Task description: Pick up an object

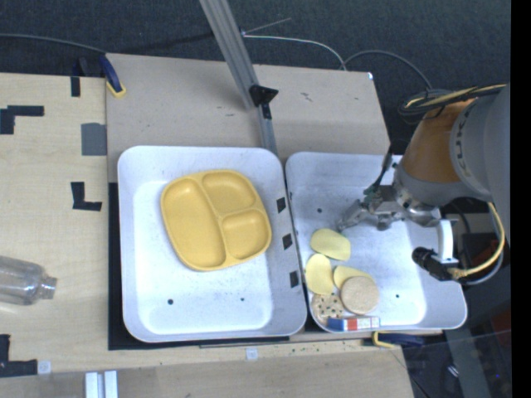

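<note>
The left bin [133, 222] holds a yellow divided plate [216, 218]. The arm [452, 152] reaches over the right bin [415, 305], its gripper [353, 218] low above the bin floor, just beyond a pale yellow chip [330, 243]. Nearer lie another yellow piece [319, 274], a round tan cracker [360, 293] and a small red-and-blue packet [353, 324], its print too small to read.

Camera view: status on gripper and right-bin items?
Grey two-finger gripper over right white bin, nothing between fingers. Pale yellow chip-shaped pieces just below it. Yellow divided plate in left bin.
</note>
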Controlling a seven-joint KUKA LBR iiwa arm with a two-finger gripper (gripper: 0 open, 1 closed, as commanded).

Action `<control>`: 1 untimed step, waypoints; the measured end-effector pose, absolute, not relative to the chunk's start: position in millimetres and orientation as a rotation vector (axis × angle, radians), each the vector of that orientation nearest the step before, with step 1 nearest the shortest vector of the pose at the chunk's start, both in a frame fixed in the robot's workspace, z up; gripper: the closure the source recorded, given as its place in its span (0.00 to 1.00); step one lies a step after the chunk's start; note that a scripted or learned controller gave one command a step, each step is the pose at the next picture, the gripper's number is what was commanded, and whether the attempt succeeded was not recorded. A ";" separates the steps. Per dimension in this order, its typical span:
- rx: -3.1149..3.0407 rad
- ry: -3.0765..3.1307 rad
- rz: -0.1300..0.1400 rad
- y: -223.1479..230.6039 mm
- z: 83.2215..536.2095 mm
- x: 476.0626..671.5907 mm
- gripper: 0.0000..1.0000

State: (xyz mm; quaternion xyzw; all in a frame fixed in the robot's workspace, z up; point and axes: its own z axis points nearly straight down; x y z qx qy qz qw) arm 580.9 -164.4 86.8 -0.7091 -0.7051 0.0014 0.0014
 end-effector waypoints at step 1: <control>-2.216 -2.226 0.000 -89.3 89.6 537.3 0.00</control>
